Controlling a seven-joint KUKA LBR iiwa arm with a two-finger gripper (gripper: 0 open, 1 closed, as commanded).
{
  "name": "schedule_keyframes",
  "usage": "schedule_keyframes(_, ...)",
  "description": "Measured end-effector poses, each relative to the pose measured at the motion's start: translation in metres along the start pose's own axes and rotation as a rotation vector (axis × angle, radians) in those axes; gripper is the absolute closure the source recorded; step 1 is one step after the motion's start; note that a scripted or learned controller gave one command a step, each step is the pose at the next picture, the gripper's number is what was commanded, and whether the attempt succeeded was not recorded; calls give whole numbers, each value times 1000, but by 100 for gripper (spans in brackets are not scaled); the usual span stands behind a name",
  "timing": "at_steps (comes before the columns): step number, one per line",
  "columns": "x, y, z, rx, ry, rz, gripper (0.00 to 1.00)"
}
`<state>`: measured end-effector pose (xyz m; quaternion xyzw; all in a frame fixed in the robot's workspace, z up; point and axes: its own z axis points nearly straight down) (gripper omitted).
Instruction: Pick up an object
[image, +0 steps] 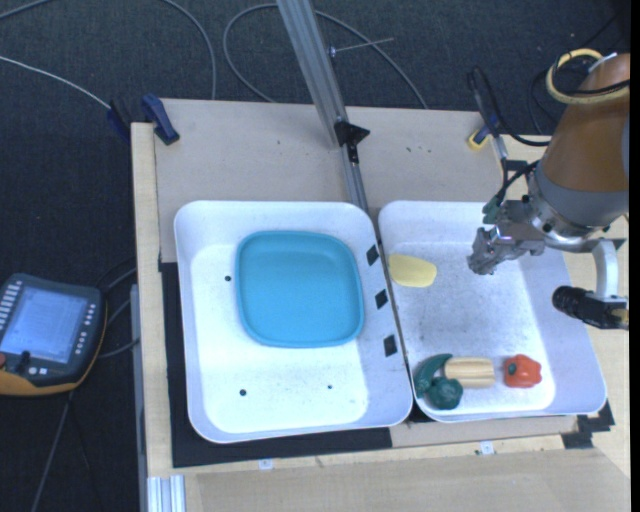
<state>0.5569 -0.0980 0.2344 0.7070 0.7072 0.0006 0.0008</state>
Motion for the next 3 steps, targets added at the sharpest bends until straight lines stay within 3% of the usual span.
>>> schedule_keyframes(1,53,-10,6,2,1,-4,100)
schedule_keyframes(3,161,-2,5,1,2,-5,100)
